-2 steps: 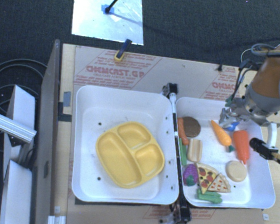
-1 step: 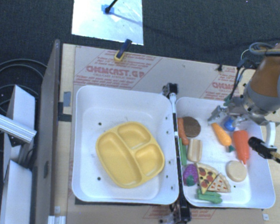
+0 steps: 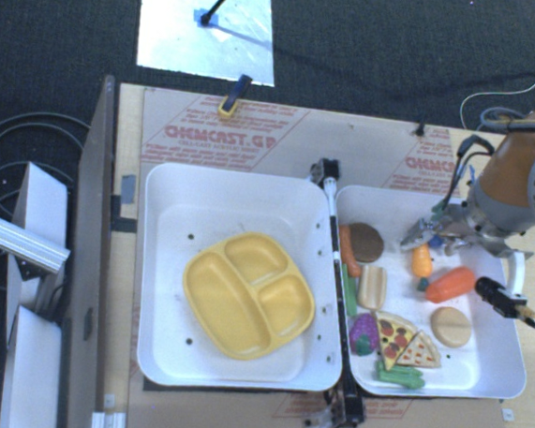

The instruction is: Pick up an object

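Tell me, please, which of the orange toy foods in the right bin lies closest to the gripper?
The small yellow-orange piece, just below the gripper; the carrot lies farther down-right.

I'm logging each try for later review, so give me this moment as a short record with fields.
left bin: yellow divided tray
right bin: toy foods, including carrot, pizza slice, purple grapes, brown cookie
gripper: over the right bin's far side, above a small orange piece
held: nothing seen between the fingers
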Tool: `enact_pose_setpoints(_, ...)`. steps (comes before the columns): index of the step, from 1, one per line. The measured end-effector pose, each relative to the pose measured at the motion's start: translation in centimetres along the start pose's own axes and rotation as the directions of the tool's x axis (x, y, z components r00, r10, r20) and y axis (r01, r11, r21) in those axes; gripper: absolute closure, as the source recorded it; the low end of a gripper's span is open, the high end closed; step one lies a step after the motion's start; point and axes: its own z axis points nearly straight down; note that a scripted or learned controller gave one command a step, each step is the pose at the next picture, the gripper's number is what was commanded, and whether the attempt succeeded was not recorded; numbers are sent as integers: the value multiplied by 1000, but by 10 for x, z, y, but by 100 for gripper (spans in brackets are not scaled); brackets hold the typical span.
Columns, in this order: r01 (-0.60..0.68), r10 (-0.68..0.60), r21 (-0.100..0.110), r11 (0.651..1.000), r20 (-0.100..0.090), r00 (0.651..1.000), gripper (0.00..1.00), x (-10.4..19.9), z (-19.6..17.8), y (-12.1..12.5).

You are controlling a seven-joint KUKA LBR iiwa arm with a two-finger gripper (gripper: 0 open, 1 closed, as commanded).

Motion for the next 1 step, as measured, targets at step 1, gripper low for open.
enact_pose_setpoints(1, 2, -2, 5, 1000, 10, 1000, 100, -3, -11, -2)
